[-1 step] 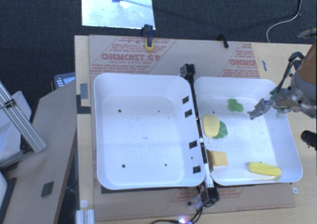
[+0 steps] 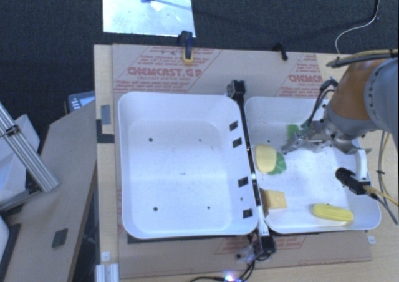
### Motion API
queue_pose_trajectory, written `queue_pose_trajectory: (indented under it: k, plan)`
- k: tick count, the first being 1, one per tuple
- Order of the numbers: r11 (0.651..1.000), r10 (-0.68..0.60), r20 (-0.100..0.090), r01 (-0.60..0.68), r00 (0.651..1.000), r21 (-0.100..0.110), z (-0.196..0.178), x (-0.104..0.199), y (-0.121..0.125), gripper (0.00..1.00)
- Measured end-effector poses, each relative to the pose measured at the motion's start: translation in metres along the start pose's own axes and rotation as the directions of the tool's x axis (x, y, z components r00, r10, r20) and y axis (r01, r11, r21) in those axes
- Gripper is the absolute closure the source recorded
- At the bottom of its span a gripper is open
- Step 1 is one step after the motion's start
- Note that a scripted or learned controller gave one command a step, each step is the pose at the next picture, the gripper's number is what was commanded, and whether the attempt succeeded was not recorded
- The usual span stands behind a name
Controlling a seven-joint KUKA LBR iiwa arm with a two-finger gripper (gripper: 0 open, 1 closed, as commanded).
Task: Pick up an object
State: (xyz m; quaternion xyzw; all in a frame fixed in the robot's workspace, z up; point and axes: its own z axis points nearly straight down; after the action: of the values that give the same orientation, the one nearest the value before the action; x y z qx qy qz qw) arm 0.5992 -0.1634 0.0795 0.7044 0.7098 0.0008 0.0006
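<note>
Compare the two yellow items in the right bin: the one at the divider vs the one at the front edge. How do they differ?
The pale yellow piece is rounded and blocky; the bright yellow piece is long and flattened. The pale one lies against the divider, overlapping a green object; the bright one lies alone near the front wall. The pale one runs front to back, the bright one sideways. Both are yellow, lie in the right bin, and neither is in the gripper.
</note>
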Motion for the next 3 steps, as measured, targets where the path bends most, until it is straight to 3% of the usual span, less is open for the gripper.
queue_pose_trajectory:
  k: [1,2,3]
  plan:
    - [1.0,-0.001,0.0,0.001,1.0,-0.003,-0.006,0.075,0.04,0.0]
    - [1.0,0.006,-0.003,-0.006,1.0,0.0,-0.071,0.142,0.04,0.0]
    - [1.0,-0.003,-0.002,0.003,1.0,-0.01,-0.168,0.228,0.074,0.0]
